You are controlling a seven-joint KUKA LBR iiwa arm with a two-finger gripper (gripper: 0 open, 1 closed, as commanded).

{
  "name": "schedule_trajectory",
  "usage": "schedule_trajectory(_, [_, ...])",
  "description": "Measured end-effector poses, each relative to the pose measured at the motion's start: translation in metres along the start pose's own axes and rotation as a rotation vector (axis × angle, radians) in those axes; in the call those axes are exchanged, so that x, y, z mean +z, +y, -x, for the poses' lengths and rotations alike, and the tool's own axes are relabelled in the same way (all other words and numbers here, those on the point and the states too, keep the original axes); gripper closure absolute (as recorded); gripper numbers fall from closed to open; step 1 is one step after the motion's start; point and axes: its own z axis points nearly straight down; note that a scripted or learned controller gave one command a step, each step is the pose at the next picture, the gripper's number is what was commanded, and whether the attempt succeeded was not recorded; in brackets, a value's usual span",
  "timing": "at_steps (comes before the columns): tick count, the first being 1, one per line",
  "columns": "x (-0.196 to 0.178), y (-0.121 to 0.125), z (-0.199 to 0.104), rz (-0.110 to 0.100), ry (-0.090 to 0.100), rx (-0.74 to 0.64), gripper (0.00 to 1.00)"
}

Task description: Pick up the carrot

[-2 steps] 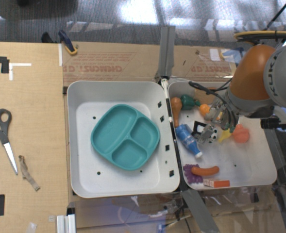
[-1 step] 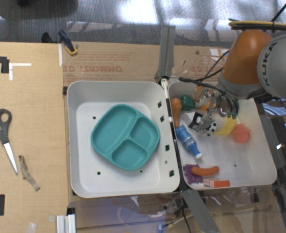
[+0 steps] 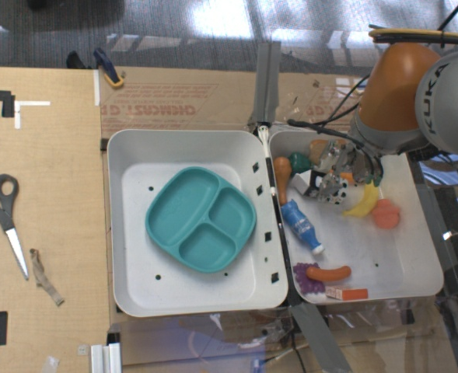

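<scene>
The carrot [image 3: 281, 171] is a small orange piece with a green top, lying at the far left of the right bin [image 3: 415, 282] against the wall between the bins. My gripper [image 3: 330, 183] hangs low over the back of that bin, a little to the right of the carrot and apart from it. A small white block [image 3: 300, 183] lies between the two. Nothing shows between the gripper's tips.
A yellow banana [image 3: 365, 199] and an orange-pink ball [image 3: 386, 214] lie right of the gripper. A blue bottle [image 3: 301, 225], a sausage [image 3: 330, 272], purple grapes [image 3: 308, 280] and a red-white box [image 3: 345, 293] lie nearer the front. The left bin [image 3: 127, 278] holds a teal divided plate [image 3: 201, 218]. Scissors [image 3: 7, 216] rest on the bench at left.
</scene>
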Motion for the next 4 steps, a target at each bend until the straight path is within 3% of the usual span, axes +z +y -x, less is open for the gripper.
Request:
schedule_trajectory(1, [-0.016, -0.008, -0.024, 0.002, 0.004, -0.337, 1.0])
schedule_trajectory(2, [0.009, -0.049, -0.043, 0.003, 0.003, -0.503, 1.0])
schedule_trajectory(3, [0.009, -0.049, -0.043, 0.003, 0.003, -0.503, 0.0])
schedule_trajectory(4, [0.01, 0.02, -0.001, 0.001, 0.006, -0.535, 0.0])
